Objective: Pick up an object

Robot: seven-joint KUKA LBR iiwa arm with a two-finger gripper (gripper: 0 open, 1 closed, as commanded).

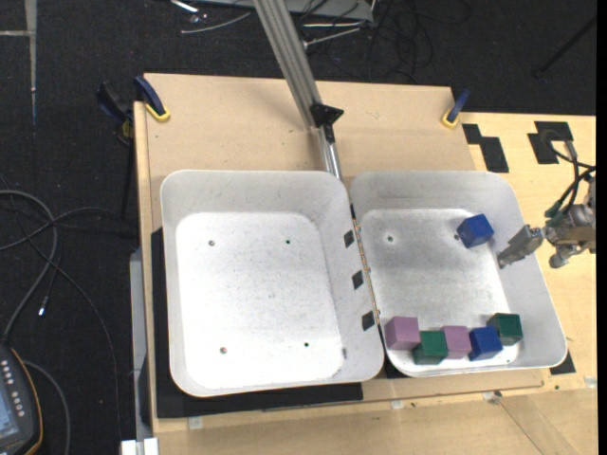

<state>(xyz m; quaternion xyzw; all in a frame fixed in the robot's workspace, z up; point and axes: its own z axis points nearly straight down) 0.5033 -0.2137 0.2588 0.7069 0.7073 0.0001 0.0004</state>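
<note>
Gripper (524, 245) at right bin (446, 190) right rim, fingers look slightly apart, holding nothing. Blue cube (475, 229) just left of it; five more cubes along that bin's near wall.

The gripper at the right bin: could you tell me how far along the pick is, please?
Nothing looks picked yet. The gripper sits at the right bin's right rim with nothing visible between its fingers, near the lone blue block. Five more blocks, purple, green, pink, blue and dark green, lie along the bin's near edge. Reaching, closing on a block and lifting all remain.
</note>
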